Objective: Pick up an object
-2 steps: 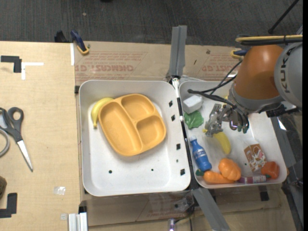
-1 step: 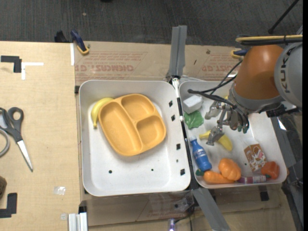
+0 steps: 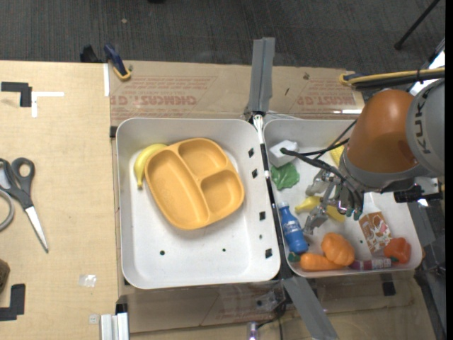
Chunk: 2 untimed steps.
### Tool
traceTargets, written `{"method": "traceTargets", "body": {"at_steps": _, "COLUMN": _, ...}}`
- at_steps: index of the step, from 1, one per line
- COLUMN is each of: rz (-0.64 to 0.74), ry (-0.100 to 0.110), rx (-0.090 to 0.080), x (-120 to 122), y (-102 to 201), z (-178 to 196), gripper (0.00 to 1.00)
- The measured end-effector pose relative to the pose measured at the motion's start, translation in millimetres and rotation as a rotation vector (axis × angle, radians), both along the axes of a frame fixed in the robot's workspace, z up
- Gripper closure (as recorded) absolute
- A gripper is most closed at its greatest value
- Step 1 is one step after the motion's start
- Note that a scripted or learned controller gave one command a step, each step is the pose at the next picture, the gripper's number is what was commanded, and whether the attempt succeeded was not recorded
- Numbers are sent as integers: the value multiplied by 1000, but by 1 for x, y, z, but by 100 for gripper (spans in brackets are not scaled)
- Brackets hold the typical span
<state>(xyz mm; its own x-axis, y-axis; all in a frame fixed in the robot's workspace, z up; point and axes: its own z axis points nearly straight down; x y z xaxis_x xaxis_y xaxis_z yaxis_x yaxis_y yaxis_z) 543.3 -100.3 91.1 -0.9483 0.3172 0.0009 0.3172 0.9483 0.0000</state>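
At right of frame, in the right bin [image 3: 407,262], the gripper [image 3: 320,205] hangs with jaws open and holding nothing over a yellow toy [image 3: 308,205], beside a blue bottle [image 3: 291,229] (orange toys [image 3: 338,249] lie just below).

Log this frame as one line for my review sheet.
arm: over right bin | gripper: low among toys, by blue bottle, nothing seen held | left bin: yellow tray, banana
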Motion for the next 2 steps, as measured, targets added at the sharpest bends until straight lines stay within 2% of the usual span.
{"method": "traceTargets", "body": {"at_steps": 1, "rz": -90, "ry": -1, "rx": 0, "x": -17, "y": 3, "z": 1, "gripper": 0}}
{"method": "traceTargets", "body": {"at_steps": 2, "rz": 209, "ry": -7, "rx": -2, "x": 61, "y": -11, "z": 2, "gripper": 0}}
